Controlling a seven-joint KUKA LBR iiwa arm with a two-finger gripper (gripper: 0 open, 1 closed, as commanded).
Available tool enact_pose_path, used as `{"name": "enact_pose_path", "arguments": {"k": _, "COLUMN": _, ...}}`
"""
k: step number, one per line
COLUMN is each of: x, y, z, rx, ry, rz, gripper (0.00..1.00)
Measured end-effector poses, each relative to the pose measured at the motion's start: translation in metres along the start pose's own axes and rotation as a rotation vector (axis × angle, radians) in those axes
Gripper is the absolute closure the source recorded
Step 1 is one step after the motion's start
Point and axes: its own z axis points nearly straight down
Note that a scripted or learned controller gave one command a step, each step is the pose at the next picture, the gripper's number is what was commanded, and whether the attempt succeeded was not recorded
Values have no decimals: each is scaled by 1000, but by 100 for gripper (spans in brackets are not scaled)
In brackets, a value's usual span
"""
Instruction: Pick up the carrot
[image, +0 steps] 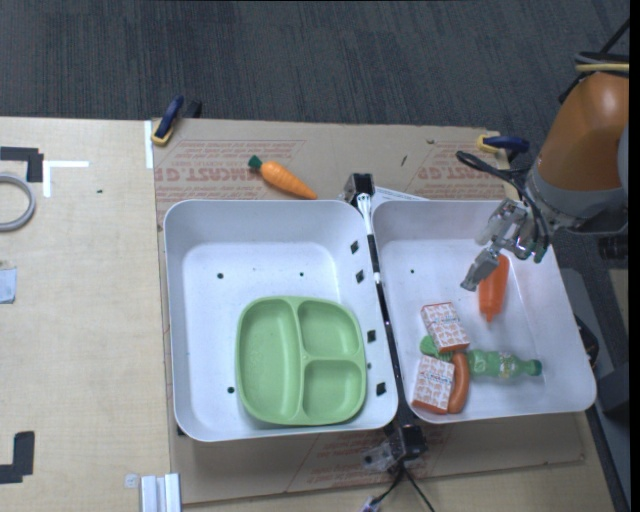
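Camera view: two-finger gripper (487, 272) over right white bin (572, 330), pinching top of an orange carrot-shaped toy (492, 290); carrot hangs upright, just off bin floor. Likely light, rigid plastic, smooth & tapered, so may slip; thicker upper part looks best hold. A second orange carrot w/ green top (283, 178) lies on cardboard behind bins.

Right bin: two snack boxes (440, 350), green bottle (500, 366), sausage (459, 384). Left white bin (200, 330): green divided plate (299, 359).

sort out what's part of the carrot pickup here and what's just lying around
Part of the job:
- carrot at the tool, right bin
- tool
- right bin

Lying about:
- second carrot on cardboard behind the bins
- green tray
- two cartons
- green bottle
- sausage
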Motion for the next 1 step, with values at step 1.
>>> {"name": "enact_pose_path", "arguments": {"k": 1, "x": -4, "y": -3, "z": 61, "rx": 0, "ry": 0, "rz": -287, "gripper": 0}}
